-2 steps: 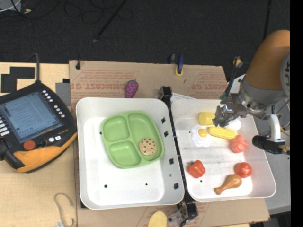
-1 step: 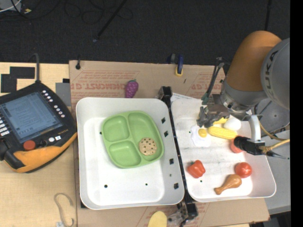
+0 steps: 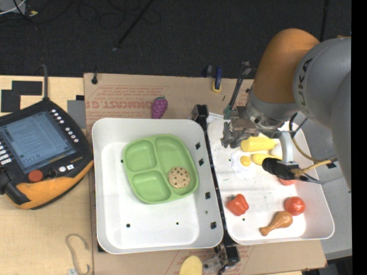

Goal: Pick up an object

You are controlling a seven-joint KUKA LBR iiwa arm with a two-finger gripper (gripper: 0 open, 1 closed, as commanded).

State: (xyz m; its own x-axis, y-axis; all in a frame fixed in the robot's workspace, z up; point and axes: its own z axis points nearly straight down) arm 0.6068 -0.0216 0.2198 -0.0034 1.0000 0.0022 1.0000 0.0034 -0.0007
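We see the gripper [image 3: 231,135] low over the far-left corner of the right bin [image 3: 261,198], hanging from the arm [image 3: 324,79], which comes in over that bin's far edge. We cannot tell whether the gripper is open or closed, and we see nothing held in it.

The nearest thing to pick is a yellow piece [image 3: 258,145], lying flat just to the right of the gripper, near the bin's far edge. An egg [image 3: 245,161] lies just in front of that piece, a little nearer the bin's middle and still close to the gripper. A small red thing [image 3: 287,180] shows further right, mostly hidden, so we cannot name it.

The rest of the right bin's things lie well apart from the gripper, toward the near edge. A pepper [image 3: 237,204] sits close to the left wall. A tomato [image 3: 295,205] sits near the right wall. A drumstick [image 3: 276,223] lies between them, closest to the near edge, its thin end pointing at the pepper's side.

In the left bin [image 3: 149,225] a green plate [image 3: 143,153] with three compartments sits toward the far edge. A cookie [image 3: 179,177] lies in its compartment nearest the right bin.

Outside the bins, a purple thing [image 3: 159,106] lies beyond the left bin's far edge, and a pendant [image 3: 34,145] rests off its left side.
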